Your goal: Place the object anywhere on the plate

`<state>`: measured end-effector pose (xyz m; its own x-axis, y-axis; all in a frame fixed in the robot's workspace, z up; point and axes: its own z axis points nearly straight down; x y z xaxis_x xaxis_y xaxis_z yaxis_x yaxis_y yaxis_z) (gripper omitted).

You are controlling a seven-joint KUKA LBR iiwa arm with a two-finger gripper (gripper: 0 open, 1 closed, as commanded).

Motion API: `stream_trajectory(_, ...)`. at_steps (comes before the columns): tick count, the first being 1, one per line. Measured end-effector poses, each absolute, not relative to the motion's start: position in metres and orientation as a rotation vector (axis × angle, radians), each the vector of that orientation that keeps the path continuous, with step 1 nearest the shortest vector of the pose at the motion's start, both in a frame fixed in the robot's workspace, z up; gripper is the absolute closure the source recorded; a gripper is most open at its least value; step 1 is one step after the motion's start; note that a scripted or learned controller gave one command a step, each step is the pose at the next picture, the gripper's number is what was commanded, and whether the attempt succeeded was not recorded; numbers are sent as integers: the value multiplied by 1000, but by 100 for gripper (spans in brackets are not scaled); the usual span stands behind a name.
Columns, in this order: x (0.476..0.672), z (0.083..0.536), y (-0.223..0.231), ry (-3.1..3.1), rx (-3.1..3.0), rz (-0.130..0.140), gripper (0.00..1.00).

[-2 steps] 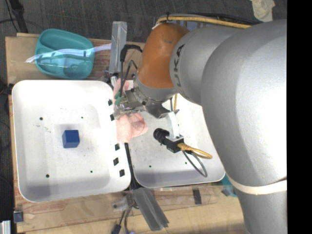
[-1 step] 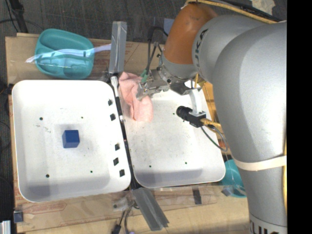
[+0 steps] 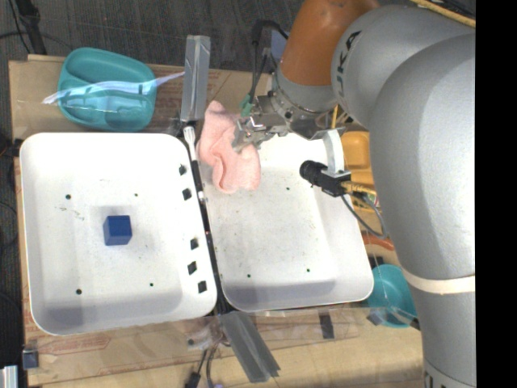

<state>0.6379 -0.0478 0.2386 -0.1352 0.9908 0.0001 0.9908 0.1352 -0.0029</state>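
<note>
Fingers [image 3: 246,128] closed on pink cloth [image 3: 230,156] above right bin [image 3: 323,285]; blue cube [image 3: 118,229] in left bin [image 3: 48,208]

A soft pink cloth [image 3: 229,153], crumpled and folded over itself, hangs bunched at about eleven o'clock in the right white bin [image 3: 283,285], close to the divider between the two bins; its upper edge sits near the bin's far rim, at the metal gripper [image 3: 252,128], though whether the fingers clasp it cannot be told; its lower fold droops toward the bin floor.
</note>
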Motion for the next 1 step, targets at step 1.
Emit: stream_trajectory(1,656,273,42,-2329,-2106,3,100)
